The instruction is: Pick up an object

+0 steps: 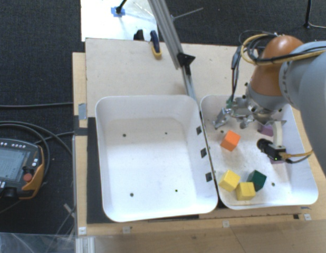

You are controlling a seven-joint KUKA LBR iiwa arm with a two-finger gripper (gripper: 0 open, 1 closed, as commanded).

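The right bin [300, 186] holds an orange cube [230, 140] near its middle. Two yellow cubes [230, 180] [246, 191] and a dark green cube [257, 179] lie close together toward its front. A purple block [267, 130] peeks out from under the wrist. My gripper [232, 122] hangs over the back of this bin, just behind and above the orange cube. It is open, its silver fingers [220, 122] spread with nothing between them. The orange-banded wrist [274, 62] hides the bin's far right corner.
The left bin [107, 141] sits beside the right one, their rims meeting at a row of black clips [203, 152]. A slanted metal pole [168, 30] crosses the board behind the bins. A black part with a cable [268, 149] hangs over the right bin. A teach pendant [15, 167] lies off the bench at left.
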